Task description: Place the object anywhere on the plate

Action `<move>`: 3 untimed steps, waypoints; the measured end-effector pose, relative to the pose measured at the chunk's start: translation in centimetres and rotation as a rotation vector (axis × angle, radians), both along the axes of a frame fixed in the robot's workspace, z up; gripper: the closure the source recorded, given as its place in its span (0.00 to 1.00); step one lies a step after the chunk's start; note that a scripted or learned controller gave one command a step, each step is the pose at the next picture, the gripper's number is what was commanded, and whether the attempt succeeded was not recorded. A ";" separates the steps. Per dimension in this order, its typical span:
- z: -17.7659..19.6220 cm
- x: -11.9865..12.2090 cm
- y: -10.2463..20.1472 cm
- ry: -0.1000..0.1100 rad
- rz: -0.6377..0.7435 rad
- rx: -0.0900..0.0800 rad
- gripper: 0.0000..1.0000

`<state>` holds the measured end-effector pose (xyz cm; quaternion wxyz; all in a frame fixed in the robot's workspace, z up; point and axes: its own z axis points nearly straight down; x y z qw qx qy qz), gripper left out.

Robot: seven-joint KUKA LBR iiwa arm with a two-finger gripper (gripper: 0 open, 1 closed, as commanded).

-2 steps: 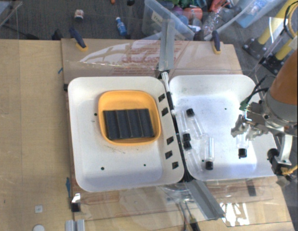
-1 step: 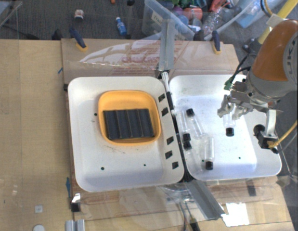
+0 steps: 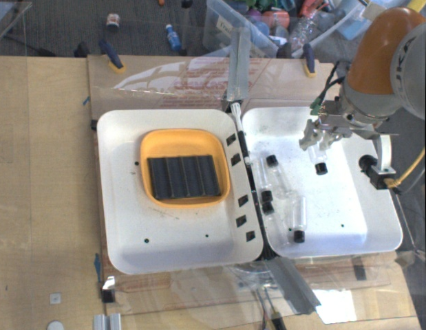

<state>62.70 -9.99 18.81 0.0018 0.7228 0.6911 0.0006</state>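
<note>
Orange plate (dark ribbed block inside) in left bin; hand over right bin.

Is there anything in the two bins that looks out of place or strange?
Nothing looks spilled or broken. A dark ridged block already lies flat on the orange plate in the left bin. In the right bin, clear bottles with black caps lie on their sides, scattered, under the hand.
</note>
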 end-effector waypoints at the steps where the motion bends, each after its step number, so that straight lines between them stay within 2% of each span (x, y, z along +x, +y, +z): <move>1: 0.9 4.0 2.2 -0.001 0.194 -0.001 1.00; 2: 4.1 4.1 4.6 -0.002 0.287 -0.001 1.00; 3: 4.3 4.1 5.0 -0.002 0.357 -0.002 1.00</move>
